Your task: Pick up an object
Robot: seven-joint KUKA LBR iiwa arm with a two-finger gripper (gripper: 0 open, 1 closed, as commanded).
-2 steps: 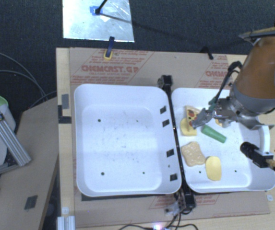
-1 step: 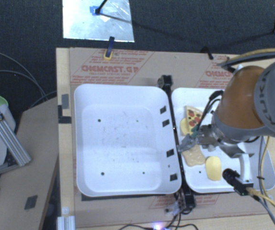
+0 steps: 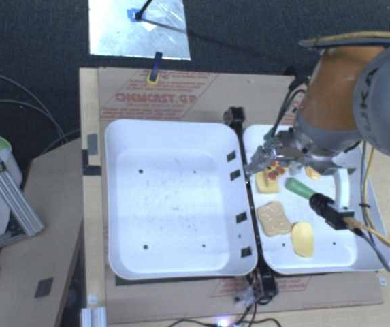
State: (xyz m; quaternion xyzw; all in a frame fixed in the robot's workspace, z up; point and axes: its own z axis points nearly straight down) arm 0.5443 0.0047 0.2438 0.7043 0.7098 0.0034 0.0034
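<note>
My gripper (image 3: 261,161) hangs low over the far left part of the right bin (image 3: 337,256), close to the divide between the bins. Just under and beside it lies a yellow wedge with red dots (image 3: 270,181). I cannot tell whether the gripper touches it. A green cylinder (image 3: 299,187) lies to the right of the wedge. A tan bread slice (image 3: 273,218) and a yellow lemon-like piece (image 3: 303,239) lie nearer the front. A small yellow piece (image 3: 312,173) shows partly under the wrist.
The left bin (image 3: 174,196) stands beside the right one, with black clips (image 3: 238,176) along their shared rim. The grey and orange arm (image 3: 348,94) covers the far right part of the right bin. A cardboard sheet (image 3: 160,94) lies under both bins.
</note>
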